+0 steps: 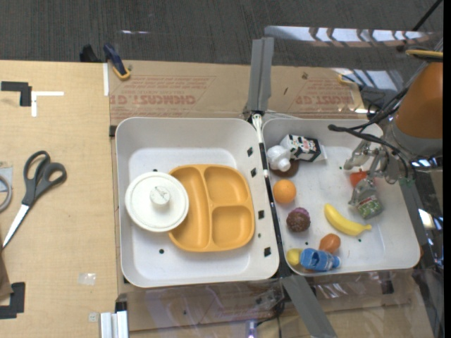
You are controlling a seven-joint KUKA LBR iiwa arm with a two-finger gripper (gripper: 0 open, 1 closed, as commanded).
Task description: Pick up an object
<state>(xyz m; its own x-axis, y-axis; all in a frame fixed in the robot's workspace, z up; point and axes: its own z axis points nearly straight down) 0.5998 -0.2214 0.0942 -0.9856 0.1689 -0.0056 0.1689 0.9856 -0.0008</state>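
Low over the right bin (412,255), on its right side: the claw (373,173). Cannot tell if spread or pressed together, or pinching anything. Just beside the claw, on the left, a small red thing (358,177). Right below the claw, a speckled packet (368,205) lying on the bin floor. A bit further out, a yellow banana (345,220). Near the bin's front edge, a little red-orange fruit (329,243) and a blue toy (318,260). Over by the left wall, an orange ball (285,191), a dark purple fruit (298,220) and a black and white toy (299,146). In the left bin (134,136), a yellow plate (215,206) with three parts, and a round white lid (157,201) touching its left side. Far off on the worktop (63,245), a pair of scissors (35,178).
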